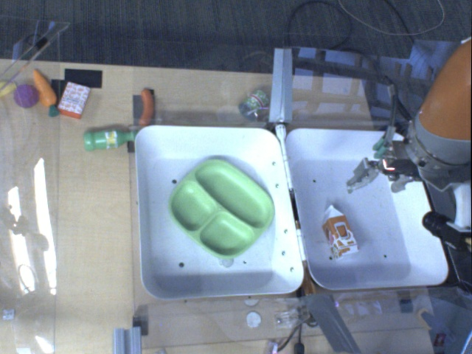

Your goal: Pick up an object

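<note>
A small orange-and-white carton (339, 233) lies in the right bin (413, 268), toward its lower left. My gripper (380, 178) hangs over the upper middle of that bin, above and to the right of the carton and apart from it. Its fingers (361, 176) stand open with nothing between them. A green three-part plate (221, 203) rests in the middle of the left bin (158, 271).
On the bench left of the bins lie a green bottle (107, 139), a red-handled tool (147, 107), a small box (74, 99), a carrot (44, 87) and a purple ball (26, 96). A clear crumpled item (256, 102) sits behind the left bin.
</note>
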